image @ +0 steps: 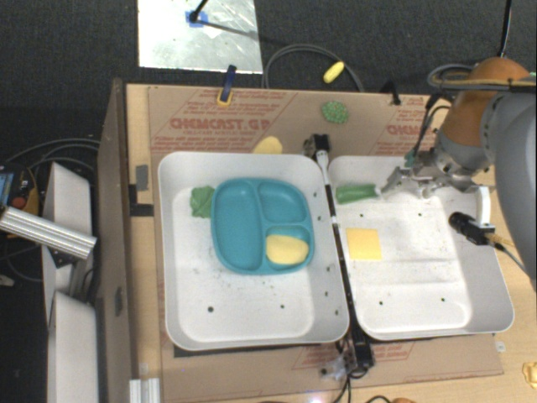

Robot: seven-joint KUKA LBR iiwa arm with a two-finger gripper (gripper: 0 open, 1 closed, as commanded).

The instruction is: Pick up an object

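Your hand (394, 183), grip state impossible to tell, hovers at the green object's (356, 193) 3 o'clock end, lined up to grab.

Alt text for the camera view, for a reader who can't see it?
The grey arm reaches from the right over the right bin, its gripper beside a green object, with a yellow square nearby. The left bin holds a blue tray with a yellow item.

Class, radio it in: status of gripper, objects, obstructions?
Gripper low in right bin, at green piece. Yellow square lies apart. Nothing held, nothing blocking.
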